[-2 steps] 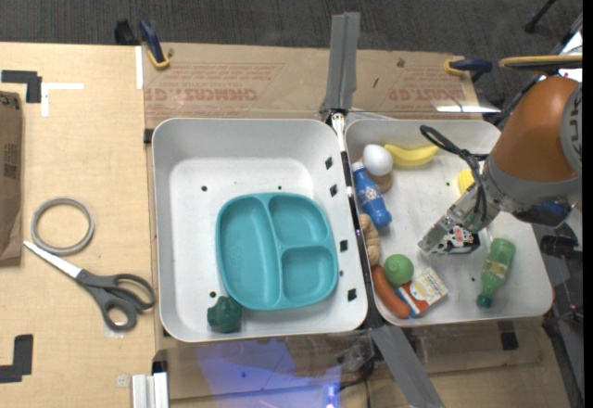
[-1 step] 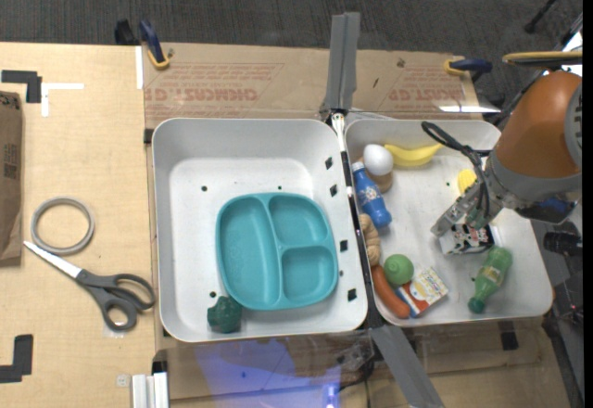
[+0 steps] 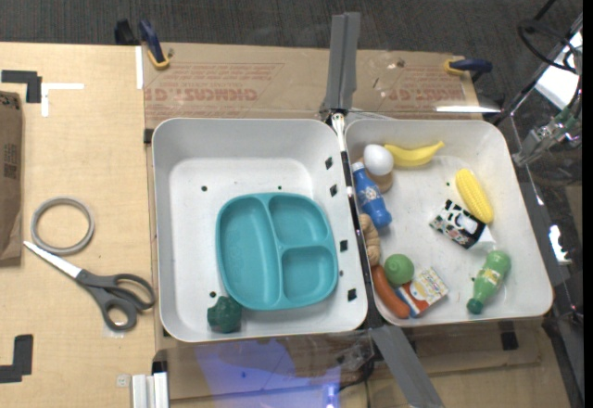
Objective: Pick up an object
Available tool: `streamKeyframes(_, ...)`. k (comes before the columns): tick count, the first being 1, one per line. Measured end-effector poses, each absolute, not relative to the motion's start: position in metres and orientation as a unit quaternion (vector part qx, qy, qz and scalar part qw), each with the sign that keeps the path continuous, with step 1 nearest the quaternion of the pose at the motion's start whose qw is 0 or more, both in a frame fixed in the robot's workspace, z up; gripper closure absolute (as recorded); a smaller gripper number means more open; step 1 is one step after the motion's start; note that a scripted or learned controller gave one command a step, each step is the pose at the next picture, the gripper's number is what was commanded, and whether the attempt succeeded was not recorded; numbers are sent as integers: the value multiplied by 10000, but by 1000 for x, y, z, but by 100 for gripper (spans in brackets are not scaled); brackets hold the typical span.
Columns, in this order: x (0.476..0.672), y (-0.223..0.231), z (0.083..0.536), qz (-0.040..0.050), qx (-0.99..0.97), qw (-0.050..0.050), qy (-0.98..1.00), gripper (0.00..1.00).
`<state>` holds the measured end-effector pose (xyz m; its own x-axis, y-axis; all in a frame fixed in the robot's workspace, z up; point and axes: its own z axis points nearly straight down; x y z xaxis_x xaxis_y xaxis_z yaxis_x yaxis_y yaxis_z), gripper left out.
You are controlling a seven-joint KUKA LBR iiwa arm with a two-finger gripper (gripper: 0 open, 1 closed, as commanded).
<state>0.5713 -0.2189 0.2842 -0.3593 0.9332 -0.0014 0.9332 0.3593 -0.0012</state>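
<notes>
The right bin [image 3: 519, 304] holds several toy items. A yellow banana [image 3: 414, 154] and a white egg [image 3: 377, 159] lie at its back. A blue bottle [image 3: 371, 197] rests along its left wall. A yellow corn cob [image 3: 473, 196] sits over a black-and-white carton [image 3: 457, 224]. A green bottle [image 3: 488, 281], a green lime [image 3: 399, 269], a small printed box [image 3: 428, 287] and a red sausage [image 3: 390, 295] lie at the front. The left bin [image 3: 176, 211] holds a teal divided plate [image 3: 276, 250] and a dark green broccoli piece [image 3: 223, 314].
On the wooden bench to the left lie grey-handled scissors [image 3: 97, 286] and a tape roll [image 3: 63, 224]. Clamps [image 3: 153, 44] pin a cardboard sheet [image 3: 241, 82] behind the bins. A grey bar [image 3: 341, 63] runs back from between the bins.
</notes>
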Motion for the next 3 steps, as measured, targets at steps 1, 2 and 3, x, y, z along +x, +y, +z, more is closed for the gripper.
streamKeyframes(1,586,-222,130,-8,5517,3,8341,100)
streamKeyframes(2,562,-210,92,10,6983,-26,7158,100)
streamKeyframes(3,575,-170,92,-9,7537,0,6572,100)
